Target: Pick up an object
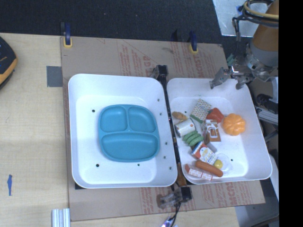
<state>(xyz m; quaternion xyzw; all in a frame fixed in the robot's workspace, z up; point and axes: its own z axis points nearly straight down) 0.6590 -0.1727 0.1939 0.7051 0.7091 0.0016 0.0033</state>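
Gripper (230, 79) spread wide, pinching nothing, above far rim of right bin (258, 148). Orange ball (234, 124), hot dog (209, 169), green pods (192, 138) jumbled among packets, touching. Blue divided plate (129, 132) alone in left bin (80, 126); packet print too small to read.

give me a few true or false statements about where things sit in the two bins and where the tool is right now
1. The blue divided plate lies in the left bin. True.
2. The orange pumpkin-like toy sits in the left bin. False: it is in the right bin.
3. The tool hangs over the right bin's far edge with its fingers spread. True.
4. The tool grips the hot dog. False: the hot dog lies near the right bin's front edge, apart from the tool.
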